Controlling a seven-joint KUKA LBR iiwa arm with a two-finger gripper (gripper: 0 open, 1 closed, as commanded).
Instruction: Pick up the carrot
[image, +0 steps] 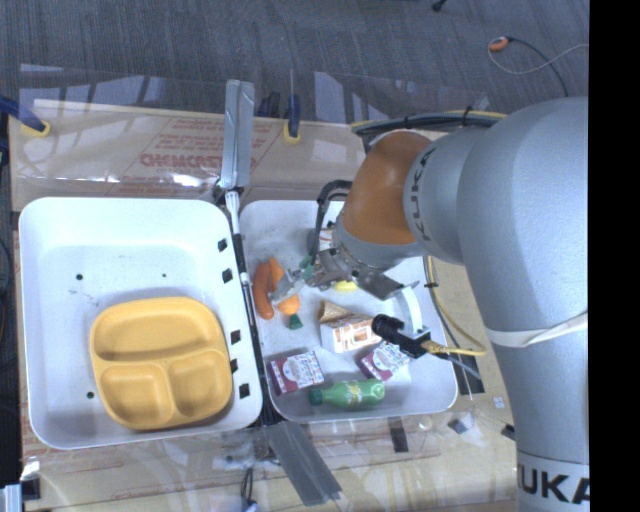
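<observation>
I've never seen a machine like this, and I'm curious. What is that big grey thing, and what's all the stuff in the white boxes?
That big grey thing is a robot arm with an orange band. A camera above the bench looks down on it. At its end is a gripper, like a two-finger hand, reaching into the right bin. There lie a carrot beside the gripper, a green bottle and small snack packets. The left bin has a yellow tray with sections. I can't tell if the gripper grasps anything.

Even, bright overhead light, soft shadows inside the white bins (60, 240), slightly grainy, mildly soft focus.
</observation>
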